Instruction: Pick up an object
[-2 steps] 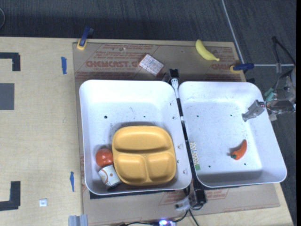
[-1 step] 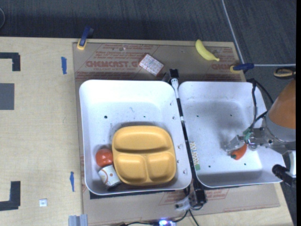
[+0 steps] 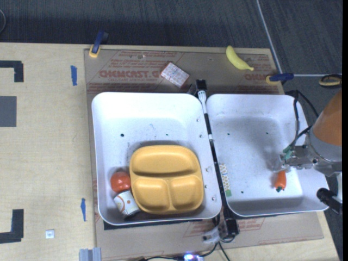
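White plastic makes up both shallow bins on the table (image 3: pixel 43 145), and we see them side by side on a sheet of printed cardboard (image 3: pixel 136 72). In the right bin (image 3: pixel 244 124), near its right wall, a small orange carrot-like object (image 3: pixel 280 180) with a green end hangs or stands just under the tool (image 3: pixel 288 162). We see the tool's tip directly above that orange piece and apparently touching its top, but the fingers are too small and cluttered for us to tell whether they are open or closed on it, so we cannot say that it is held. The arm (image 3: pixel 329 129), with its orange band, comes in from the right edge, and a dark cable (image 3: pixel 298 118) curves along it.

In the left bin (image 3: pixel 141 110) we see a yellow divided tray (image 3: pixel 165 178) lying upside up toward the near side, with one long compartment and two smaller ones. Just to its left, touching or nearly touching it, sit a red-orange ball (image 3: pixel 120 181) and, nearer us, a small white and orange cup-like item (image 3: pixel 126 203).

On the cardboard beyond the bins we see a yellow banana (image 3: pixel 238 58) at the upper right and a small patterned packet (image 3: pixel 174 74) near the middle. Blue clamps (image 3: pixel 98 42) hold the cardboard at its far corners.
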Tool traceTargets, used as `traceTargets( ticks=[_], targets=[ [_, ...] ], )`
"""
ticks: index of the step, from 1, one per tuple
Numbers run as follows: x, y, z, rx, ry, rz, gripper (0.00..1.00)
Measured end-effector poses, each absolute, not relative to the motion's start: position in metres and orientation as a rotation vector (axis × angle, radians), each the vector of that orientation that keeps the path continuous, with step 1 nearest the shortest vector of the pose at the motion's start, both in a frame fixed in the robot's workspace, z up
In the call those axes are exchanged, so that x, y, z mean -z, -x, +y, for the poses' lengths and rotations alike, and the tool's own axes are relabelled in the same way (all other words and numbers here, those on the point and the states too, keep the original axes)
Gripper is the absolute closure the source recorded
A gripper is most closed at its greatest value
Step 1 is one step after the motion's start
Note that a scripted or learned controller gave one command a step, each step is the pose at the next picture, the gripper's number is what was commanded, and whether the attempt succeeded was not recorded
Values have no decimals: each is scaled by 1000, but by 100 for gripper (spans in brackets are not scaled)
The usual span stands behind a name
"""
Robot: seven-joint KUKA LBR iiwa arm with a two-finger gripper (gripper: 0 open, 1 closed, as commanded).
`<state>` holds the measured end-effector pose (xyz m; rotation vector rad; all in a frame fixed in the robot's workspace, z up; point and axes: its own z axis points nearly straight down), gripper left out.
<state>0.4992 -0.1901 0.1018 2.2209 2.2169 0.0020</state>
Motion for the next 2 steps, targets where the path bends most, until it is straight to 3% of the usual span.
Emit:
traceTargets(
  ticks=[1,2],
  targets=[
    [-176,-480,-106,-2,-2218,2222,100],
    [-185,-500,-14,-2,-2219,2221,100]
  ],
)
